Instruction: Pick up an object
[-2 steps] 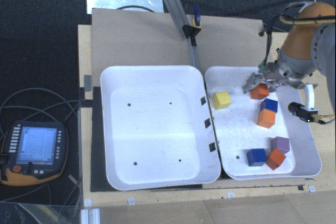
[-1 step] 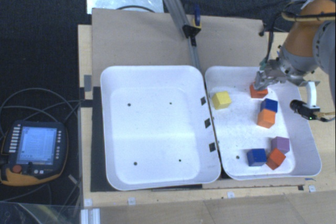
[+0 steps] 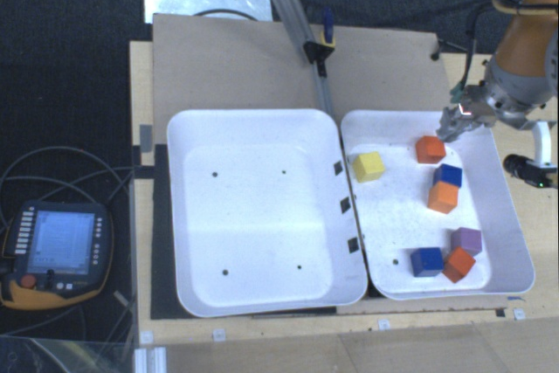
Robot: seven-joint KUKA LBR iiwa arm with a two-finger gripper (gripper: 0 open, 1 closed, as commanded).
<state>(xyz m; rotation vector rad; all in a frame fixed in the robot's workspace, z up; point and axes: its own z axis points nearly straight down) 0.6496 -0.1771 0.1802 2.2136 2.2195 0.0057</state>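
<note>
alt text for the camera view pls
The end effector hovers by an orange block at the far end of the right bin, which also holds yellow, blue, orange and purple blocks.

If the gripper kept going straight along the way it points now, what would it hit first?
Most likely the orange block at the back of the right bin: the gripper points down-left, just above it. Depth is hard to judge from this slant.
</note>
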